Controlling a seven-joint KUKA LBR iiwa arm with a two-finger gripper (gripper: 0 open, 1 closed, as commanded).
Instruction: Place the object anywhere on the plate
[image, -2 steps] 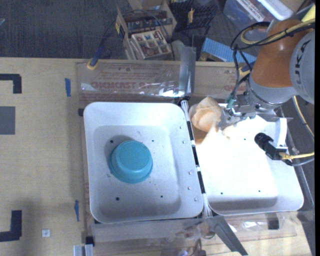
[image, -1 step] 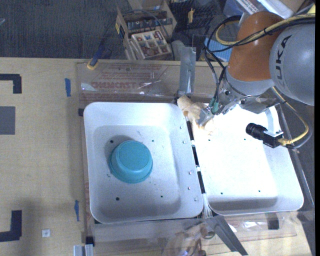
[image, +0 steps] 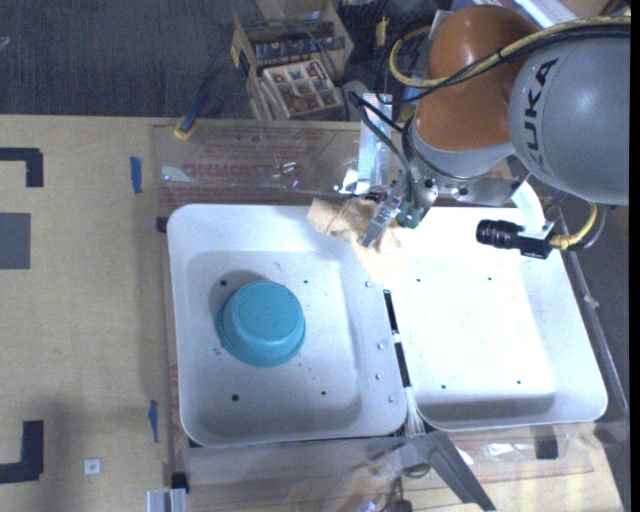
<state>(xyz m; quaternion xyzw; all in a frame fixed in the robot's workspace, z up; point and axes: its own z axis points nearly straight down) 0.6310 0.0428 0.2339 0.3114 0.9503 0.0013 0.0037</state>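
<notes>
Near the far edge where the two white bins meet, the gripper (image: 385, 222) hangs at the end of the grey KUKA arm (image: 560, 100), which reaches in from the right with its orange band (image: 470, 75) above the wrist. A pale tan, crumpled object (image: 338, 218) sits just beside the fingertips at the left bin's (image: 190, 240) far right corner; whether it is gripped cannot be told. A teal plate (image: 262, 322) rests at the middle of the left bin, well apart from the object. The right bin (image: 500, 330) lies alongside.
</notes>
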